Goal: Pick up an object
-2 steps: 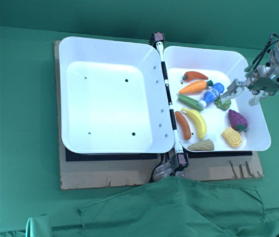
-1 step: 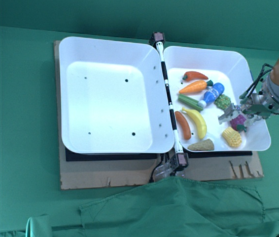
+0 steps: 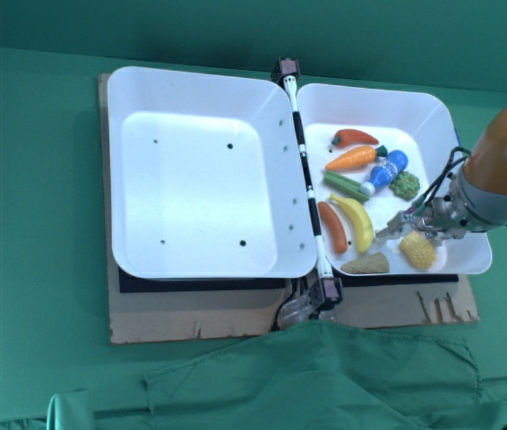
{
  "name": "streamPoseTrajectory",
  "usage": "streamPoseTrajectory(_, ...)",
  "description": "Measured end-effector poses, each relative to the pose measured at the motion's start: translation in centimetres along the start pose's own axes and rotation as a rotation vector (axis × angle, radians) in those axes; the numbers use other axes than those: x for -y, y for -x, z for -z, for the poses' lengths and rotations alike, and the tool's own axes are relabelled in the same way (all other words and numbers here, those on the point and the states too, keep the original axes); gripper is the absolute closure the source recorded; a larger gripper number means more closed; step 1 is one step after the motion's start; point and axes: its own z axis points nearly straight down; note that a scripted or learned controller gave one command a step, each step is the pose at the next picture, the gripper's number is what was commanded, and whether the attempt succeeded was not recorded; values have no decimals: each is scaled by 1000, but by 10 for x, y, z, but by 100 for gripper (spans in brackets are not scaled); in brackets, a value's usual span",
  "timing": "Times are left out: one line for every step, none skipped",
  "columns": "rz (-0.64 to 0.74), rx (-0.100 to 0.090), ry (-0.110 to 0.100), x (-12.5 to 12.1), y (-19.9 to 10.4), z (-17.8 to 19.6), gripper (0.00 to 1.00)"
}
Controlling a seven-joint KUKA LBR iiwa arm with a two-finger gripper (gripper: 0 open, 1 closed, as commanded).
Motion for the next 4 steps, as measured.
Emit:
streamPoseTrajectory(4,7,7,-29,-50,4,0)
streamPoseTrajectory(-3,7,16,-31,-48,17,100)
streamPoseTrajectory(2,5,5,-50,-72,4,100)
streamPoseTrajectory(-1,2,9,-39,-3,5,100)
